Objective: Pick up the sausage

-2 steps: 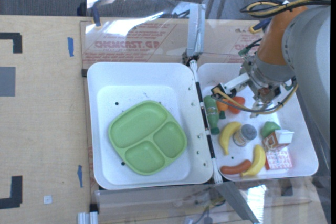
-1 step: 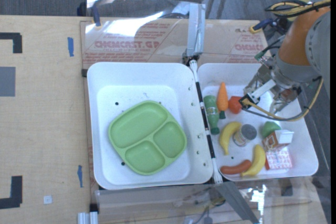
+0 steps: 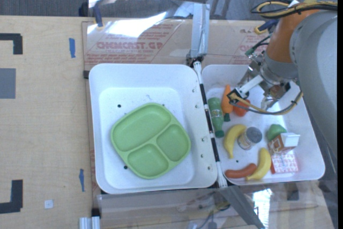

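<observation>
One reddish sausage (image 3: 240,171) lies at the right bin's (image 3: 247,157) near edge, touching a banana (image 3: 262,163), likely light and slick, best pinched mid-length; the pincer's (image 3: 270,93) state I cannot tell.

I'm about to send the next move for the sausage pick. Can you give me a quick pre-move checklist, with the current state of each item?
1. Sausage located: ok. The sausage lies at the near edge of the right bin.
2. Gripper over the sausage: not ok. The gripper is at the bin's far end, near the carrot.
3. Sausage clear of neighbours: not ok. A banana lies against its right end.
4. Gripper free to grasp: cannot tell.
5. Path along the bin: not ok. A can and a second banana lie between the gripper and the sausage.
</observation>
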Robot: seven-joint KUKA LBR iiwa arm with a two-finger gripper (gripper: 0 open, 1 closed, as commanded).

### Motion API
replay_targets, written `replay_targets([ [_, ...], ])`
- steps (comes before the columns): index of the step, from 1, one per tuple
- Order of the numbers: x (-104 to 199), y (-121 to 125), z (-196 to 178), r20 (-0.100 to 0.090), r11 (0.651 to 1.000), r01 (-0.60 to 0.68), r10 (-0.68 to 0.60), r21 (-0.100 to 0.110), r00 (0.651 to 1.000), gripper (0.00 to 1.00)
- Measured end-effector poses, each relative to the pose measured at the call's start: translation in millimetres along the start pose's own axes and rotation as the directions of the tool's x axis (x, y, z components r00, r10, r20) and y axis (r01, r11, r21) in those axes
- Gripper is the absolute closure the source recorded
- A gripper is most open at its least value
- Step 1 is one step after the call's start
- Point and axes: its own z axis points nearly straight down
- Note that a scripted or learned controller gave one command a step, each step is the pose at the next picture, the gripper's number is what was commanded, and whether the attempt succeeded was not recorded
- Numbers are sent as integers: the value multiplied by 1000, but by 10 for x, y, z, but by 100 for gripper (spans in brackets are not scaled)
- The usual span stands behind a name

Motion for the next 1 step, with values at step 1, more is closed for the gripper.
replay_targets([
  [1, -9, 15, -109, 1, 1000, -2, 2, -2, 1000, 100],
])
